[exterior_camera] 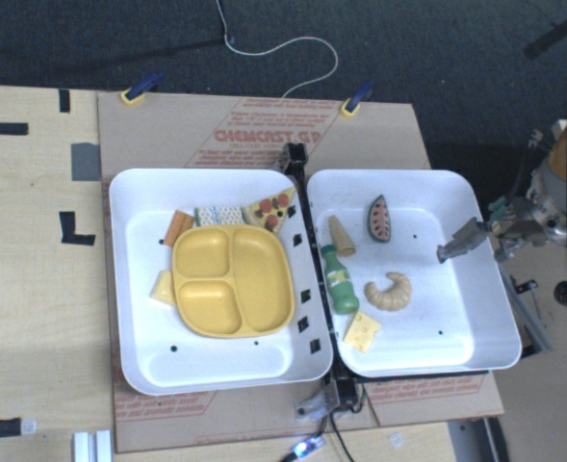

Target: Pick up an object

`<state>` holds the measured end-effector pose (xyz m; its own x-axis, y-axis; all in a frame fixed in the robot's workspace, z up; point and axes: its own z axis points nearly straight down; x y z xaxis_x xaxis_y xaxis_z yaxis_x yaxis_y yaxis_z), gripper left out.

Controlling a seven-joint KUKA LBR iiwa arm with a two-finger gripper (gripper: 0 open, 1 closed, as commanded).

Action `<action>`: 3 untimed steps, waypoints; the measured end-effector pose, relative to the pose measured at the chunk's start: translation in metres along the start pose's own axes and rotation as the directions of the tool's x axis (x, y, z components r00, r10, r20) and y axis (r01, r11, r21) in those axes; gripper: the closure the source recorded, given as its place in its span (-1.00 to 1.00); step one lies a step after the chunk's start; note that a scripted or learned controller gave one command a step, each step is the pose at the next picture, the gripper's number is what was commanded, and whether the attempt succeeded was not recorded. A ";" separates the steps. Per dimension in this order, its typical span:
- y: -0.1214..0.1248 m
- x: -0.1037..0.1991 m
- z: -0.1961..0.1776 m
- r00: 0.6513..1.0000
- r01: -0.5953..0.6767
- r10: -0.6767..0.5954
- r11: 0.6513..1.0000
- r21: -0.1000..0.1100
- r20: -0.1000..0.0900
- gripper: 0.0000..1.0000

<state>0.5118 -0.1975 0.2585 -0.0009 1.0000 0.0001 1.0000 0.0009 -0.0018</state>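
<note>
Tan croissant (390,292) lies well left of the gripper (449,251); grip state unclear.

Two bins (129,287) (white) — one plate (233,280)

Two bins sit side by side on the table (33,258). The left bin (134,354) holds a divided plate (233,280). In the right bin (456,349), a bottle (338,282) lies along the left wall, a croissant (390,292) in the middle, and a watermelon slice (377,218) behind it.
</note>
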 end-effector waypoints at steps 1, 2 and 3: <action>0.003 0.005 0.063 1.000 0.001 -0.001 1.000 0.005 -0.001 -1.00; 0.001 -0.001 0.125 1.000 0.000 0.000 1.000 0.004 -0.001 -1.00; 0.004 0.002 0.172 1.000 0.001 -0.001 1.000 -0.001 -0.007 -1.00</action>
<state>0.5151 -0.1957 0.0861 -0.0016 1.0000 0.0069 1.0000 0.0016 -0.0004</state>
